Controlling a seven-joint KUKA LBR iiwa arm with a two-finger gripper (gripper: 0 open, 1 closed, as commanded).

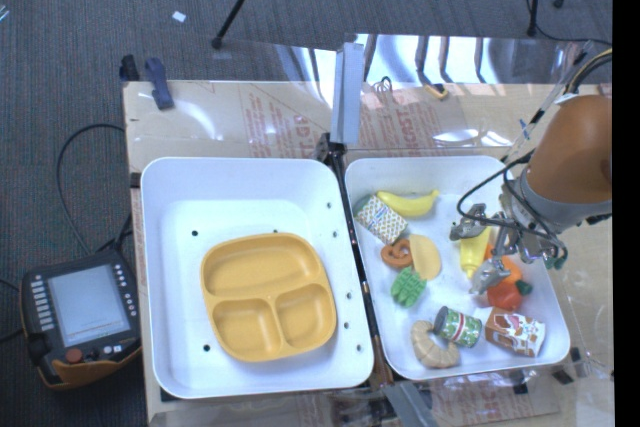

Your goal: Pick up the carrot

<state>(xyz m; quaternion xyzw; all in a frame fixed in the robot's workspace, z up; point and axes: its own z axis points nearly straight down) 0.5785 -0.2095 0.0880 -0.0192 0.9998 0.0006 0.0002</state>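
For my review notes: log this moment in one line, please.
gripper: low in right bin | over carrot | grasp: unconfirmed | yellow plate: left bin

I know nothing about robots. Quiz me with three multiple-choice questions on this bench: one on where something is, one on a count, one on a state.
1. The yellow plastic divided plate lies in:
A. the left white bin
B. the right white bin
C. the floor

2. The plate has how many compartments?
A. two
B. three
C. five

3. The curved yellow toy banana is:
A. on the plate
B. lying in the right bin
C. hanging off the arm

Answers: 1 A, the plate rests on the left bin's floor; 2 B, one long section above two small ones; 3 B, it lies near that bin's far wall.
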